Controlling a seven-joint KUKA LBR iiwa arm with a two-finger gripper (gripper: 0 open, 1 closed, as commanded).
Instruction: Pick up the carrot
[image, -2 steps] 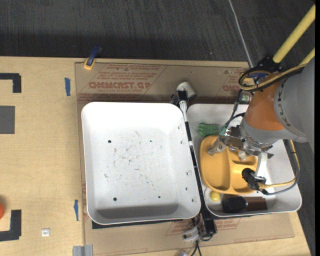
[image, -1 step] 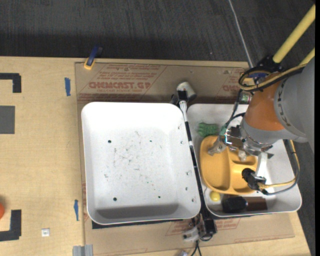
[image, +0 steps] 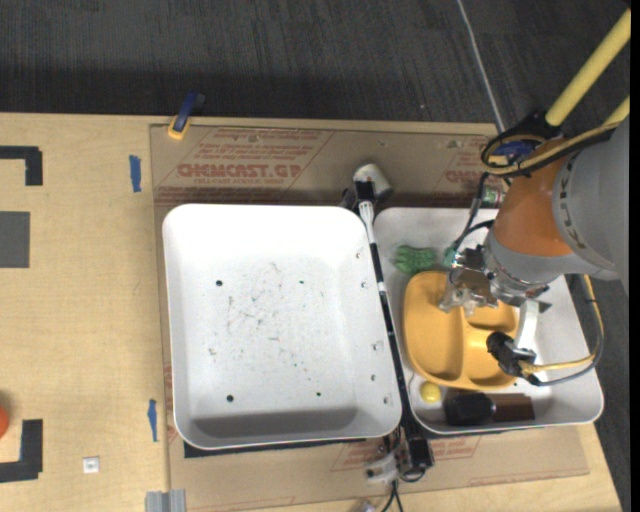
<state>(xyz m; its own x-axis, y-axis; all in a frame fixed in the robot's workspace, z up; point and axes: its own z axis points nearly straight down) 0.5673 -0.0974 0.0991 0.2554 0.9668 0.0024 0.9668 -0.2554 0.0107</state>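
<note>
My gripper (image: 468, 292) hangs low over the right bin (image: 580, 400), just above a large yellow bowl-like piece (image: 440, 335). A green leafy piece (image: 411, 259) lies at the bin's back left, just left of the gripper. It looks like a carrot's top, but the wrist covers whatever is attached to it. The grey arm with its orange band (image: 525, 228) covers the bin's back right part.
A black and brown object (image: 485, 408) lies along the right bin's front wall, with a small yellow-green ball (image: 430, 393) beside it. The left bin (image: 190, 300) stands next to the right one. A black cable (image: 380, 290) runs along the divide between them.
</note>
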